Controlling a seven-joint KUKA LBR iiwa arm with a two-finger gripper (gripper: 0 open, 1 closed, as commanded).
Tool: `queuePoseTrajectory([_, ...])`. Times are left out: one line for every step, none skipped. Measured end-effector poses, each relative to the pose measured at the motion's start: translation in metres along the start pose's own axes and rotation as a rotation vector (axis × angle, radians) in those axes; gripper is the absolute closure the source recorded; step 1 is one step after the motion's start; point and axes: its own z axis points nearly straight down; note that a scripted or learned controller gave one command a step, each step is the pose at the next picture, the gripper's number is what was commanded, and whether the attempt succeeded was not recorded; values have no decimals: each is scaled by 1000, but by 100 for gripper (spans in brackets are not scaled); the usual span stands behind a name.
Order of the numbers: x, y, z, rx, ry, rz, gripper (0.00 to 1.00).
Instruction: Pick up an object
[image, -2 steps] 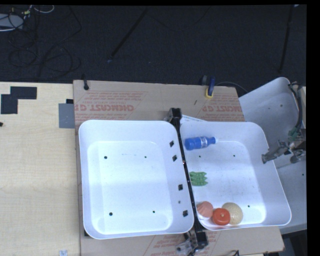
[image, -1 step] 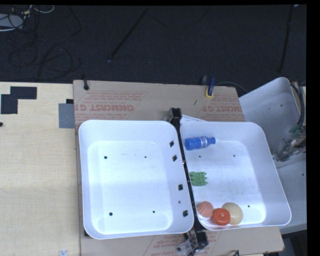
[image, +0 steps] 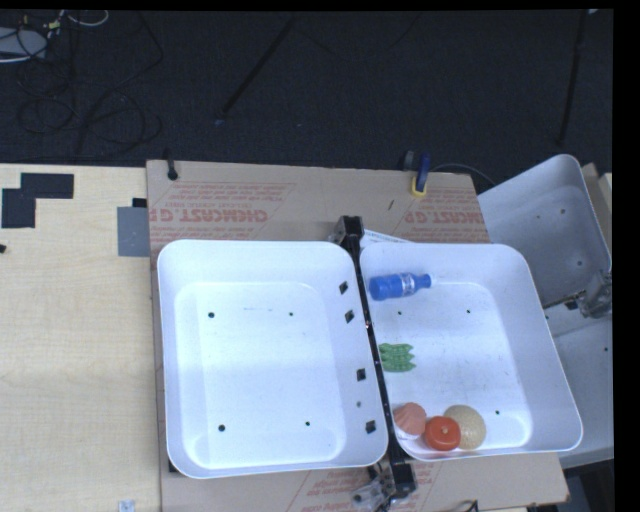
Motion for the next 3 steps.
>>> queuePoseTrajectory([1,6,22,9,3,-1,100])
queuePoseTrajectory([2,-10,24,7,3,-1,100])
queuePoseTrajectory([1,-9,-12,2,1,-3,100])
